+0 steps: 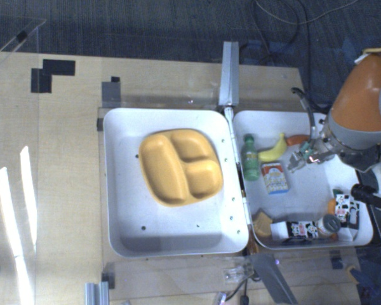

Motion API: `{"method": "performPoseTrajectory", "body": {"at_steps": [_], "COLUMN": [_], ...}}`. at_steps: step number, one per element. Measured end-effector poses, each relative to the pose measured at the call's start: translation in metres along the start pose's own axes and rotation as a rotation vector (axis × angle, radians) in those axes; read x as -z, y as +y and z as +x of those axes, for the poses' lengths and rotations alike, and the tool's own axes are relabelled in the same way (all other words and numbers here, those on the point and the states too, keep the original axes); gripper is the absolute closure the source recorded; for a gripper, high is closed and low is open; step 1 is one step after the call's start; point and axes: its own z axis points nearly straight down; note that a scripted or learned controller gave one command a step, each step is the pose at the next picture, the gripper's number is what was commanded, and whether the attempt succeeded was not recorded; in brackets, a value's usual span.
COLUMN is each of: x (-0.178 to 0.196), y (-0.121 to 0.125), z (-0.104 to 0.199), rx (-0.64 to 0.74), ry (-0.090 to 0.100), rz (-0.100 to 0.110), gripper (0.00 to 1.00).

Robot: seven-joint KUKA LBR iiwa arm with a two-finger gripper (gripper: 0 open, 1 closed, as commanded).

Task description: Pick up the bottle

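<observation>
A green bottle (250,158) with a pale green cap lies along the left wall of the right bin (305,199), cap toward the back. A second, white bottle (303,229) with a dark label and grey cap lies on its side at the bin's front wall. My gripper (305,155) hangs over the back right part of this bin, below the orange wrist band, about a hand's width to the right of the green bottle and apart from it. A yellow banana (274,149) lies between the two.
A small red and blue box (276,178) lies mid-bin, an orange item (297,140) sits by the gripper, a brown piece (262,222) is at the front left corner, and a black-and-white item (345,206) sits at the right. The left bin (124,227) holds a yellow divided plate (180,166).
</observation>
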Motion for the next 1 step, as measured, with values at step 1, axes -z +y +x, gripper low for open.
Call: {"method": "performPoseTrajectory", "body": {"at_steps": [1], "x": [-0.0001], "y": [0.0], "z": [0.0001], "rx": [0.0], "ry": [0.0], "rz": [0.0], "gripper": [0.0]}}
